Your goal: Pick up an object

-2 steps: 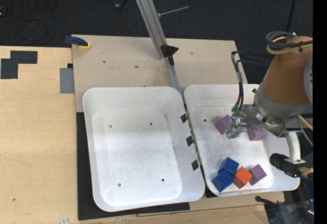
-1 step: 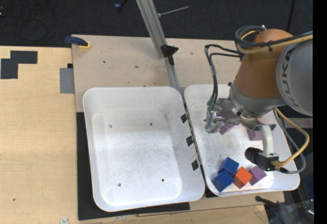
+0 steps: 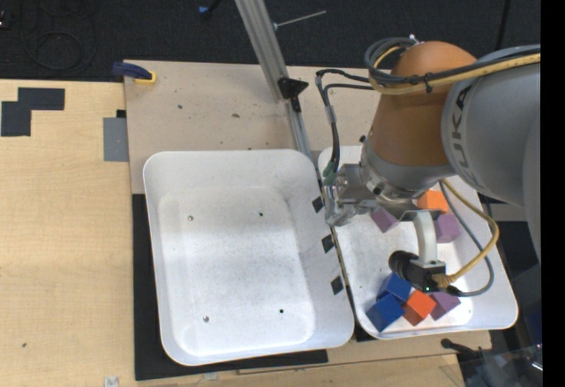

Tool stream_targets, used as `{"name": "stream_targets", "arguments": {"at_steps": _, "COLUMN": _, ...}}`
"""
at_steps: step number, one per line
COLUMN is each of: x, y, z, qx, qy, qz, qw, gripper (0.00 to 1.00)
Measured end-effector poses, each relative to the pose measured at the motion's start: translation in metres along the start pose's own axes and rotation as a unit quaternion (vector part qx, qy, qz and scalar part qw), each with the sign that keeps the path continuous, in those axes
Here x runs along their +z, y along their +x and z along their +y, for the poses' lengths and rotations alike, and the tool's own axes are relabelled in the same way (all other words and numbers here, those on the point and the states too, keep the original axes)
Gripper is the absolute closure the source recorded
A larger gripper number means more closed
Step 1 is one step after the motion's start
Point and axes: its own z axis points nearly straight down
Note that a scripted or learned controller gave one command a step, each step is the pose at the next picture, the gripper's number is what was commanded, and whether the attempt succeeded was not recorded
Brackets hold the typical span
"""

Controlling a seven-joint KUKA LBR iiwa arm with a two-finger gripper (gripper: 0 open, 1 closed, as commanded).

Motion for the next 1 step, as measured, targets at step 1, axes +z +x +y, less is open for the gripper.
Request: {"name": "stream_targets", "arguments": {"at_steps": 1, "x": 0.0148, "y": 0.0496, "z": 0.0128, "qx": 0.001, "qy": 0.0, "qz": -0.001, "qw": 1.0, "gripper": 1.0}}
